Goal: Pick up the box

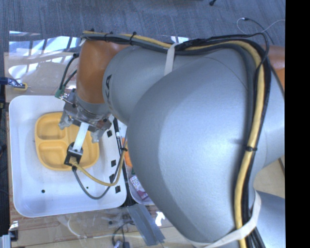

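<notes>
The gripper (83, 122) hangs over the yellow divided plastic tray (48, 145) in the left shallow white bin (22, 193). Whether it is released or clenched cannot be told, and no box shows in its grasp. The pick looks not yet done: reaching, closing and lifting all remain. The only likely box is a white printed cardboard edge (137, 186) peeking from under the grey arm (193, 145), at about 5 o'clock from the gripper and well apart from it.

I see the arm's grey shell (193, 145) as smooth with a soft sheen. At left, the white bin (19, 193) and yellow tray (48, 145) look like smooth plastic. Top of frame: rough woven carpet (145, 14).
</notes>
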